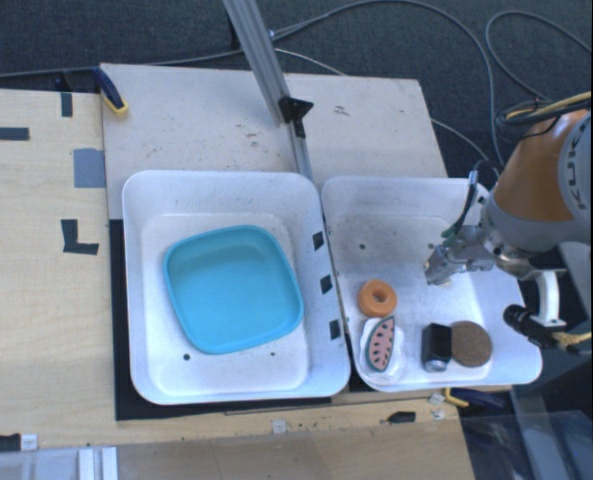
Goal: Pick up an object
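- Arm [546,183], grey with an orange band, enters from the right and reaches over the right bin [376,203].
- Gripper [442,267] hangs over the right-hand middle of that bin's floor; nothing shows between its fingers. From this angle I cannot tell whether the claw is released or clenched.
- Orange ring [378,298], doughnut-shaped: down-left of the claw, near it but apart, flat on the bin floor.
- Watermelon slice [380,345], toy, pink with dark seeds, lying in a small white dish [395,358]: below the ring, further down-left of the claw, by the bin's front-left corner.
- Small black block [436,346]: almost straight below the claw, near the bin's front wall.
- Brown round disc [470,343]: just beside the block on its right, touching or nearly so; down-right of the claw.
- Left bin [146,203]: well to the claw's left, past the divider.
- Blue square plate [234,287] lies in the left bin, far left of the claw, slightly rotated.
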Tool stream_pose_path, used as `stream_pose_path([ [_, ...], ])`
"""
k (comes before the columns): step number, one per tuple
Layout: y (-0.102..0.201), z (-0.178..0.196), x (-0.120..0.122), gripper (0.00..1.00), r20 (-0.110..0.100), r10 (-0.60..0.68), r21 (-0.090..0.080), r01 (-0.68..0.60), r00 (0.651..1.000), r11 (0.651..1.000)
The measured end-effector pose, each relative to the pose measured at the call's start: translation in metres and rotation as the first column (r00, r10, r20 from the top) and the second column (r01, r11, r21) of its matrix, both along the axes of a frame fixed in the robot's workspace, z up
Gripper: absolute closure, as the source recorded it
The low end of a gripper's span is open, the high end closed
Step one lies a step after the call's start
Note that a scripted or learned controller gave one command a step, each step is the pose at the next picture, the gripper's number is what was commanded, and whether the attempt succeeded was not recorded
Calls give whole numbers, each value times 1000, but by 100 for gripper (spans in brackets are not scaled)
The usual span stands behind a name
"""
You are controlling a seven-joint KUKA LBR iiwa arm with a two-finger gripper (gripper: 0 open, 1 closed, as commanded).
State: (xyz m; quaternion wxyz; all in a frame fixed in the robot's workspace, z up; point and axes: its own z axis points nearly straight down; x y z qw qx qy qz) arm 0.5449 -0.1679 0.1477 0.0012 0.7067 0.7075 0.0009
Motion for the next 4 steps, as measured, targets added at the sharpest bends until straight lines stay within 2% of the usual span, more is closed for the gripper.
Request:
stream_pose_path([
  [2, 1, 80, 3, 100, 0, -1, 0, 1, 1000, 1000],
  [4, 111, 68, 15, 100, -4, 3, 1, -3, 1000, 1000],
])
